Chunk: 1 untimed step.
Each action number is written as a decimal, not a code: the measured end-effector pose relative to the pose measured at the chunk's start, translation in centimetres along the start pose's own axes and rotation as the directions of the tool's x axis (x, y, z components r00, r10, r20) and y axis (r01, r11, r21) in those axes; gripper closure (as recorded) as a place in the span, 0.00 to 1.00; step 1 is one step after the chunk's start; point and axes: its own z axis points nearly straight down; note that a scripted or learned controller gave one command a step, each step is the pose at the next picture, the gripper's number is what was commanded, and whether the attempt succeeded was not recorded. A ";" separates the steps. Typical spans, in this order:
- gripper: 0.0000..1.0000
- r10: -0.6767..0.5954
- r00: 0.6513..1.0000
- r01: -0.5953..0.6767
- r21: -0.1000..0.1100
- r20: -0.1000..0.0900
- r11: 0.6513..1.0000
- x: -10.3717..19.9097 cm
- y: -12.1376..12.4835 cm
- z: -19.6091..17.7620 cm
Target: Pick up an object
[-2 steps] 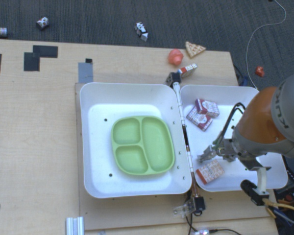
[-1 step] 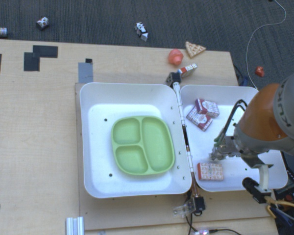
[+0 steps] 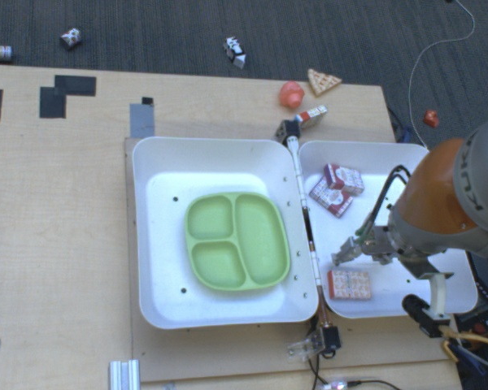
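Camera view: two white bins side by side on the bench. Left bin (image 3: 146, 242) holds a green divided plate (image 3: 237, 240), centred. Right bin (image 3: 390, 154) holds a red-and-white packet (image 3: 337, 188) near its far-left corner and a flat patterned box (image 3: 350, 283) near its near-left corner. Arm (image 3: 447, 201) reaches in from the right; gripper (image 3: 347, 253) sits low over the right bin, just above the box, nothing seen between its tips. Can't tell its open/closed state. Red ball (image 3: 291, 94) and pizza-slice toy (image 3: 324, 80) lie past the bins' far edge.
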 end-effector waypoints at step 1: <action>0.00 0.001 1.000 -0.001 0.005 0.003 1.000 0.6 -0.3 1.1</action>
